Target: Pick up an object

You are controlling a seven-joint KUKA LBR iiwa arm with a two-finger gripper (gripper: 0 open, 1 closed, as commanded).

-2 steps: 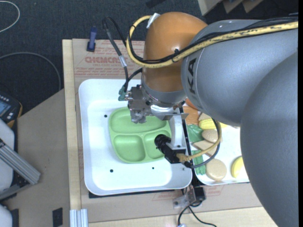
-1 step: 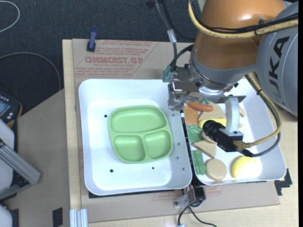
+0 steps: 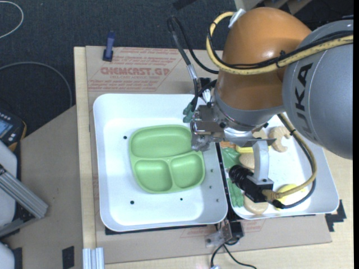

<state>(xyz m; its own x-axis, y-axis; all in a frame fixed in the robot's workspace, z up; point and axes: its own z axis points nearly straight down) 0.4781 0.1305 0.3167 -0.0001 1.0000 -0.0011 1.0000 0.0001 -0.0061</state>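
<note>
While arm (image 3: 269, 77) reaches from right over bins' divide, jaws (image 3: 199, 142) state can't tell.

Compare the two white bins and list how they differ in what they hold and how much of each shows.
The left bin holds one green divided plate, lying flat; the right bin holds several small jumbled items. The left bin shows almost whole, with much bare floor; the right bin is largely covered by the arm. Both are shallow, white and sit side by side.
</note>
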